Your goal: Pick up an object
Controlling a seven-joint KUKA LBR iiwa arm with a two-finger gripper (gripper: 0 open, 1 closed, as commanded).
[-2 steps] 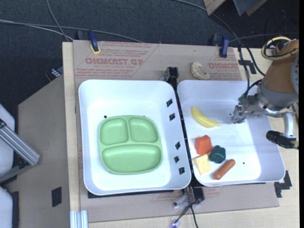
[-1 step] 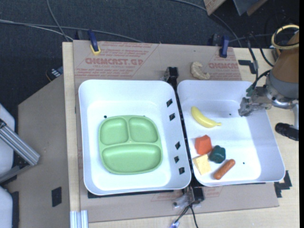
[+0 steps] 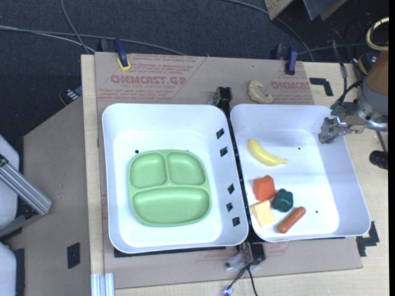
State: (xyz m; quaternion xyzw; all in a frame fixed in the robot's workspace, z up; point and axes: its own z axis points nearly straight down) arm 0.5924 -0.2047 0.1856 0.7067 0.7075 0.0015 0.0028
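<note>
Trouble I foresee: the orange block (image 3: pixel 264 187), teal piece (image 3: pixel 283 200), yellow block (image 3: pixel 263 214) and sausage (image 3: pixel 291 219) crowd together in the right bin (image 3: pixel 327 165), so a descent there could nudge neighbours. My gripper (image 3: pixel 332 130) hovers at that bin's far right rim; I cannot tell its state. I favour the banana (image 3: pixel 266 153), a small curved yellow toy lying apart mid-bin.

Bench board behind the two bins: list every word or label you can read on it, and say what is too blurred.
"CHEMCAST GP": red print on the brown board behind the left bin.
The smaller red line under it: too blurred to read.
Red print behind the right bin, partly hidden by a crumpled beige scrap: too blurred to read.
</note>
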